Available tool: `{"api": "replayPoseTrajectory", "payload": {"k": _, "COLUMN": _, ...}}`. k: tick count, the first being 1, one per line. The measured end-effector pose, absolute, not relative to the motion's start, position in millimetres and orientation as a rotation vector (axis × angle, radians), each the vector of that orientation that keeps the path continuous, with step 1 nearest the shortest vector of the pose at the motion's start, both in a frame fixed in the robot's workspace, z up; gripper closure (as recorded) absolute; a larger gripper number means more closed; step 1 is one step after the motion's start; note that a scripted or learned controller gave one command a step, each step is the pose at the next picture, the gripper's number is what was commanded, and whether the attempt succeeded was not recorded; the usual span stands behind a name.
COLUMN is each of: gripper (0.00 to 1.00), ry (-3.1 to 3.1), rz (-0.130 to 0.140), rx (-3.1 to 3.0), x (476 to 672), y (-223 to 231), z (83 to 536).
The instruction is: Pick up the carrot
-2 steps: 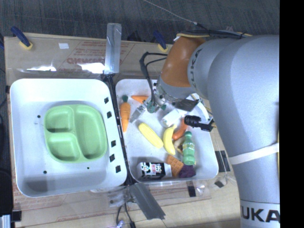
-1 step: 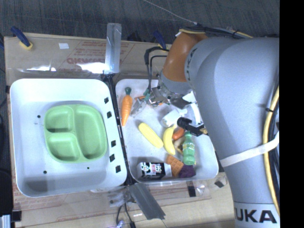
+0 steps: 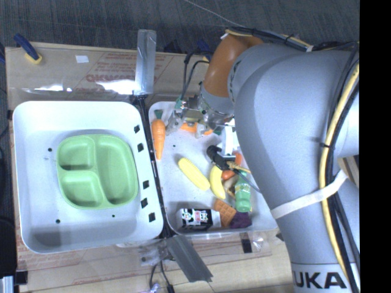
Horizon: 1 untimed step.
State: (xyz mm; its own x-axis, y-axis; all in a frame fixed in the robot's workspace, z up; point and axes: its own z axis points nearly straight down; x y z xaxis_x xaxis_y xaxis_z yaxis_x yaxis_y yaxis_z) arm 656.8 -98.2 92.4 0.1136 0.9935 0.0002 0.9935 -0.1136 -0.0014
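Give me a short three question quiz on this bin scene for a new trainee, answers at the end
1. True or false: the carrot lies in the right bin.
2. What sits in the left bin? A) green divided plate B) banana C) small carton
3. Fill in: the carrot lies along the right bin's ____ wall.

Key: 1 true. 2 A, the green divided plate. 3 left; the gripper is near the bin's top edge, beside the carrot.

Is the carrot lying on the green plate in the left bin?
No. The carrot lies in the right bin, against its left wall, while the green plate sits in the left bin.
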Motion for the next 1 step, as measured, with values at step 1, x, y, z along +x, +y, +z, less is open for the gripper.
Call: {"api": "replayPoseTrajectory", "payload": {"k": 1, "gripper": 1.0, "ry": -2.105, "rz": 0.004, "rx": -2.33, "x": 657.4, "y": -95.9, "z": 102.7}}
